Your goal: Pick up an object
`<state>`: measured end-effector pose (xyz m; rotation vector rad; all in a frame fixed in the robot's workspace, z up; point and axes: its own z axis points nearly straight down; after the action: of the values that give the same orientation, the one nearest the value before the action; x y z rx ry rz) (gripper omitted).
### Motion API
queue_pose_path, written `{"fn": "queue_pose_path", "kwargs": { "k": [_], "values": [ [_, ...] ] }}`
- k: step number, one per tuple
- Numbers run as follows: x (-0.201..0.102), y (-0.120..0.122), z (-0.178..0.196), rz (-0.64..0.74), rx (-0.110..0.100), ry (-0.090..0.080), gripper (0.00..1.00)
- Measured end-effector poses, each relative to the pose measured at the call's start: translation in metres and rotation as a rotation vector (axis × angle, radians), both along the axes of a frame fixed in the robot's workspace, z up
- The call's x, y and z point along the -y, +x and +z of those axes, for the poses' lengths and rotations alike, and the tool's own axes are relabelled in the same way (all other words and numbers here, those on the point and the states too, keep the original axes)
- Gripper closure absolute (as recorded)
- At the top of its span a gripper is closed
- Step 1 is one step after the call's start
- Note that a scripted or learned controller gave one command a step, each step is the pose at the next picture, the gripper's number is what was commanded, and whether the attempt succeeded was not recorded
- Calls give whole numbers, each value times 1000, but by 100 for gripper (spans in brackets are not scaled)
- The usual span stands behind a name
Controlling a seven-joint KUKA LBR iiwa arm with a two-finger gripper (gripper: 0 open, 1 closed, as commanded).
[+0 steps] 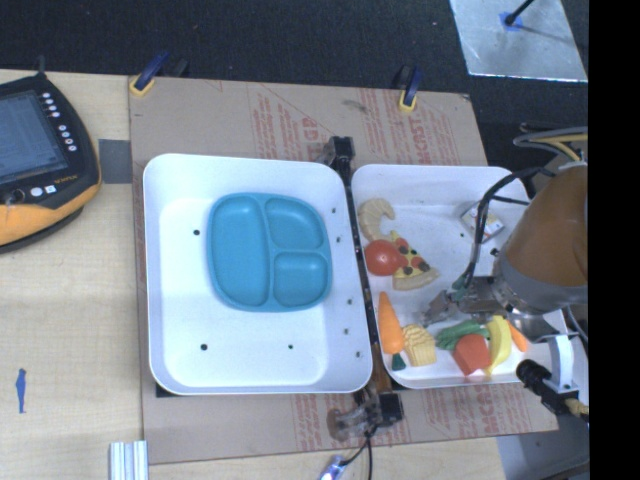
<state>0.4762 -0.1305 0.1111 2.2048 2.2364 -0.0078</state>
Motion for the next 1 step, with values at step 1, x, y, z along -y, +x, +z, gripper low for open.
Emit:
{"fn": "queue_pose_path", "kwargs": {
  "k": [1],
  "values": [
    [-26, -1, -20, -8, -2, 5, 0]
  ]
}}
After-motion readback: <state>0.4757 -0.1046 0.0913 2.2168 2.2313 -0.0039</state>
